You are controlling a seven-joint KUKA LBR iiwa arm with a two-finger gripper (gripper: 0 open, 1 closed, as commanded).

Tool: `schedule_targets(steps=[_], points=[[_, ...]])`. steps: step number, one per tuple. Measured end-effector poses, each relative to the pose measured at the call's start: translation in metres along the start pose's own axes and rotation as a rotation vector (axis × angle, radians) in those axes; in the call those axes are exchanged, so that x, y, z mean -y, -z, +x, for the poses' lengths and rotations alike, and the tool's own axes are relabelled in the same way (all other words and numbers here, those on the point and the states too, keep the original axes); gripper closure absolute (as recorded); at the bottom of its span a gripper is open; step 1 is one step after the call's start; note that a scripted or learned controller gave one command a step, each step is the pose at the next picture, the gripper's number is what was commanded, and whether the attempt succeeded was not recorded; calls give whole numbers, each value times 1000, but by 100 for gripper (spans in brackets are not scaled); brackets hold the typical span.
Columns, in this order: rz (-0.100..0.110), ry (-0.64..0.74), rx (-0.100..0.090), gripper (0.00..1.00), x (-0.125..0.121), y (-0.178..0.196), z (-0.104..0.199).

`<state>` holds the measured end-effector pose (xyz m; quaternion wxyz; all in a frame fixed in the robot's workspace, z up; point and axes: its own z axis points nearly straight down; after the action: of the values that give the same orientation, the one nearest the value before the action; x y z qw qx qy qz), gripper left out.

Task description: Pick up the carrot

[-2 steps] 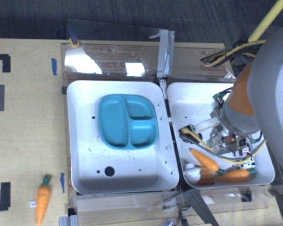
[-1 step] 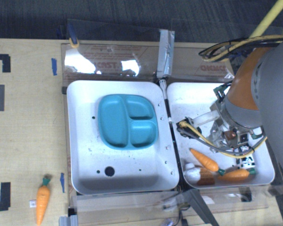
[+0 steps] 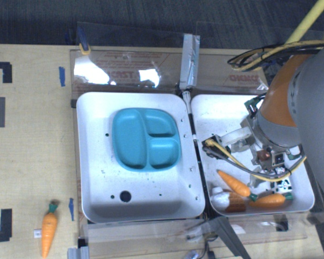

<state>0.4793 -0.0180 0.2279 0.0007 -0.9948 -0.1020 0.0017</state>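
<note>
The gripper hangs low over the right bin, and the arm and its wires hide so much of it that I cannot tell if it has grabbed anything. Now look from the left side. A toy carrot lies alone on the counter, outside both bins, so the arm likely is not after that one. Next comes the left bin, with a blue divided plate lying flat in the middle, well apart from the arm. A clear wall stands up behind the spot where the two bins meet. In the right bin there are two more carrots. One carrot lies slanted just below the gripper. The other carrot lies near the front edge. A brown piece and a white piece sit beside them. I think the gripper is low here because it is going for the slanted carrot, which lies closest to it.
</note>
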Motion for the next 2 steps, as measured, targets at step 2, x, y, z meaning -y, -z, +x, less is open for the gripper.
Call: schedule_targets(steps=[2], points=[[2,-2,3,0,2,-44,0]])
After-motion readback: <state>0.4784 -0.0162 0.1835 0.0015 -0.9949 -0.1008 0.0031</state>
